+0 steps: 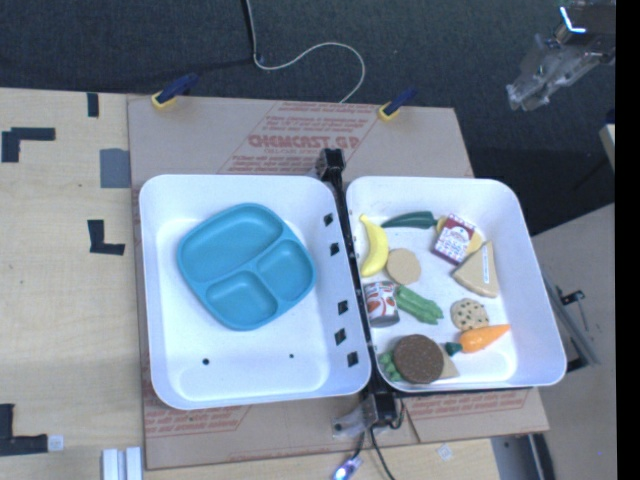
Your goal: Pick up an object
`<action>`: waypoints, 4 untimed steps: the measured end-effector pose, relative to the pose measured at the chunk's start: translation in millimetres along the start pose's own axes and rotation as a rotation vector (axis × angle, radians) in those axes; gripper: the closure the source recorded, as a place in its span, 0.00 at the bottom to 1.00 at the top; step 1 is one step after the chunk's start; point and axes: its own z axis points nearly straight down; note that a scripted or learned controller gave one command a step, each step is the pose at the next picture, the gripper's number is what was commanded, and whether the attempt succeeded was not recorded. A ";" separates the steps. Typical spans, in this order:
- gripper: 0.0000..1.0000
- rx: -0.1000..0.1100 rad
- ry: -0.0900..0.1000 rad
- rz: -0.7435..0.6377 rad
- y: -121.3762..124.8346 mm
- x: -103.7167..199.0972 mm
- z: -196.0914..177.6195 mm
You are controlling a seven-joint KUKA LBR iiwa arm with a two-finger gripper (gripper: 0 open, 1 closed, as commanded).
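Your pickable things lie crowded in the right bin [530, 268]: a yellow banana [374, 245] against the left wall, a dark green pepper [408, 220] above it, a red carton [454, 238], a pale cheese wedge [479, 270], a tan round cracker [403, 266], a small can [381, 303], a green pod [418, 305], a chip cookie [467, 314], an orange carrot [482, 338] and a brown burger patty [418, 358] near the front edge. The left bin [170, 368] carries a blue divided plate [246, 265]. Look for the gripper [545, 71] at the top right, well apart from both bins, touching nothing; you cannot tell from here how it is set
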 end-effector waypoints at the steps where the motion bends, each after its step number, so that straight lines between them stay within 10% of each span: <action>1: 1.00 0.000 -0.001 -0.001 0.4 0.4 -9.9; 4: 1.00 0.001 -0.003 -0.003 1.5 1.5 -39.9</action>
